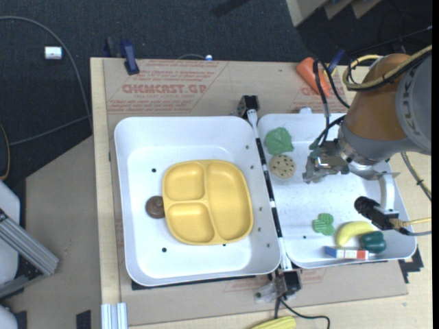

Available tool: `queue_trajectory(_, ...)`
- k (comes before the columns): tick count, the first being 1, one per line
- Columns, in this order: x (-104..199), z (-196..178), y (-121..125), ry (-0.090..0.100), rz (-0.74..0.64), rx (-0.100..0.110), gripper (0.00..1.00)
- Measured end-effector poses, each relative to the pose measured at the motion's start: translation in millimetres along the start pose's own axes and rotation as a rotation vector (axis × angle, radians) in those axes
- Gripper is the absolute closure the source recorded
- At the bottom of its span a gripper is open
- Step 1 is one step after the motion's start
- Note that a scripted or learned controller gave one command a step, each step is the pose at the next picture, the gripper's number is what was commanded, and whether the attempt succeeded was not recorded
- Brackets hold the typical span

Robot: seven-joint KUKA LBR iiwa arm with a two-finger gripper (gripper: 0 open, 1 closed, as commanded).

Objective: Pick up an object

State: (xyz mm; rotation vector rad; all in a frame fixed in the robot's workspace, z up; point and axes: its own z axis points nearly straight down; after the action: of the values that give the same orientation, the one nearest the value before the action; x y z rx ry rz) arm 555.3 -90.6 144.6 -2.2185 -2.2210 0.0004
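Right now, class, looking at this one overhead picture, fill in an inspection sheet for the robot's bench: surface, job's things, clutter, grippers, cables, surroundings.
Surface: cardboard-covered bench bearing two white bins, left bin and right bin.
Job's things: right bin holds a green leafy piece, a tan dotted disc, a small green piece, a banana, a dark green object, a marker.
Clutter: yellow divided plate and brown round piece in left bin.
Grippers: gripper over the right bin, near the disc; nothing seen between the jaws.
Cables: wires looped at the arm; white cable on the floor.
Surroundings: dark carpet.
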Motion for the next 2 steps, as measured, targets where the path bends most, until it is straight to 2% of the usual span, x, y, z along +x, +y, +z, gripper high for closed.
queue_trajectory(1, -39, -10, 55, -0.002, 0.001, -0.003, 1.0)
queue_trajectory(2, -1, 27, 52, 0.0, 0.0, 0.001, 1.0)
